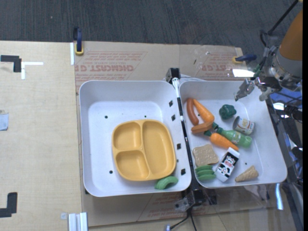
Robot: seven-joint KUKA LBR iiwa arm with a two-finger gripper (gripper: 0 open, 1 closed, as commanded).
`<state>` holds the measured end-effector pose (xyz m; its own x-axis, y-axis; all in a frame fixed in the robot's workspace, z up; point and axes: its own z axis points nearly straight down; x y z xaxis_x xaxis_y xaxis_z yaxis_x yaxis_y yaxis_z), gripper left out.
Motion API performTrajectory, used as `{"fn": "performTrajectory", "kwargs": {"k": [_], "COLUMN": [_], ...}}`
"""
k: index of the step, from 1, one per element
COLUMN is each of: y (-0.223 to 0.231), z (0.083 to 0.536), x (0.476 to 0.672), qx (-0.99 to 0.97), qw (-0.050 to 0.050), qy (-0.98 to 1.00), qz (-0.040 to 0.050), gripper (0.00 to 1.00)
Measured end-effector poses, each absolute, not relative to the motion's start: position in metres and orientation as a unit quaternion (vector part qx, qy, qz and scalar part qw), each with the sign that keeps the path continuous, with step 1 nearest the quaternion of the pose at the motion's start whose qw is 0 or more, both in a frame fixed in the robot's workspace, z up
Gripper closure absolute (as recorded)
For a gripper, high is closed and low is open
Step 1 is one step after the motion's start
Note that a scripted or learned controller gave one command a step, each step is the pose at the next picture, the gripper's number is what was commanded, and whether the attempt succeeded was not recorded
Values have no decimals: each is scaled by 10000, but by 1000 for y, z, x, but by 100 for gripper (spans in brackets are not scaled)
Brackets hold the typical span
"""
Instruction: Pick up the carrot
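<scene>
red mirrored print on cardboard sheet — roughly "CHEMAST", uncertain, other labels too small

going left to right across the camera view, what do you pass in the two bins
Yellow divided plate → green pepper piece → hot dog → cracker → dark green vegetable → small can → ice cream cone.

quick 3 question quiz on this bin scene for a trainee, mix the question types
1. True or false: the carrot lies in the bin with the yellow plate.
2. What touches the carrot's leafy end? A) green bottle B) cone C) milk carton
3. Fill in: the pincer hovers over the right bin's ___ edge.

Key: 1 false, it lies in the right bin. 2 A. 3 far.
</scene>
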<state>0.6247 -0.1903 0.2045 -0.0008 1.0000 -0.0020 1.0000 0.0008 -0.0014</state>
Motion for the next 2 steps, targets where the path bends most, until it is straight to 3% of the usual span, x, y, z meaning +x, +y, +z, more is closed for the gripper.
{"fn": "performTrajectory", "kwargs": {"k": [1, 2], "y": [-123, -124], "z": [98, 107], "x": [603, 604], "qx": [7014, 7022], "qw": [3, 15], "qy": [7127, 7120], "qz": [-1, -7], "gripper": [0, 100]}}
